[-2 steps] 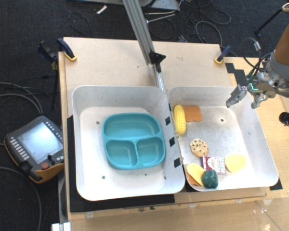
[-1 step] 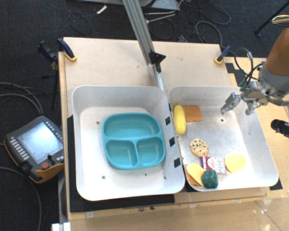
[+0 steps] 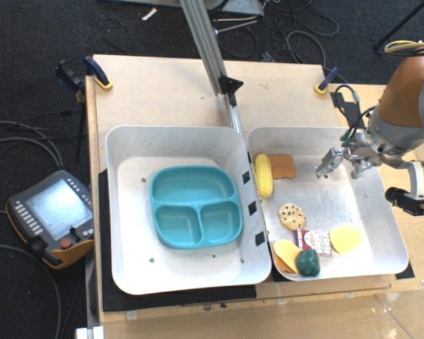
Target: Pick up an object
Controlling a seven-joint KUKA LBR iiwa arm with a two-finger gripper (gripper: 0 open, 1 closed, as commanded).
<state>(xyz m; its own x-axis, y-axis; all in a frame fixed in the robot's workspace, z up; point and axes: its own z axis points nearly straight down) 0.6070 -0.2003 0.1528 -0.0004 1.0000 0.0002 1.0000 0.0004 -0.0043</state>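
One two-finger metal gripper (image 3: 333,162), fingers spread and grasping nothing, hovers in the right white bin (image 3: 381,217); nearest, leftward, lies a flat brown toast slice (image 3: 283,166).

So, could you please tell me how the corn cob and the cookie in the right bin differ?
The corn cob is yellow and elongated; the cookie is tan, round and speckled with dark chips. The corn cob lies along the bin's left wall, beside a brown slice; the cookie sits nearer the bin's middle, apart from its neighbours. Both are toy foods lying flat in the right bin.
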